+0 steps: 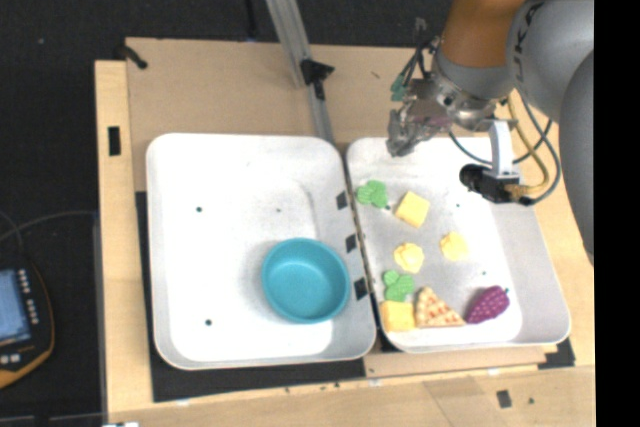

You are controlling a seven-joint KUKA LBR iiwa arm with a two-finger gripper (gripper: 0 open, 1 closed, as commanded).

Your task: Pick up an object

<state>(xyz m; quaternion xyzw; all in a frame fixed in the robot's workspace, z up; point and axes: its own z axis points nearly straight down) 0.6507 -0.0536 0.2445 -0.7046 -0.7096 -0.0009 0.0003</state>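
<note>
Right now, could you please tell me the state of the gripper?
Gripper: over the right bin's far left corner; open or closed cannot be told.

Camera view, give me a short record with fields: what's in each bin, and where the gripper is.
left bin: one blue bowl, toward the side nearest the right bin
right bin: small toy foods, among them a green piece, a yellow block, a pizza slice and purple grapes
gripper: above the far left corner of the right bin, nothing seen between its fingers
arm: reaches in from the right
task state: no object picked up yet
</note>
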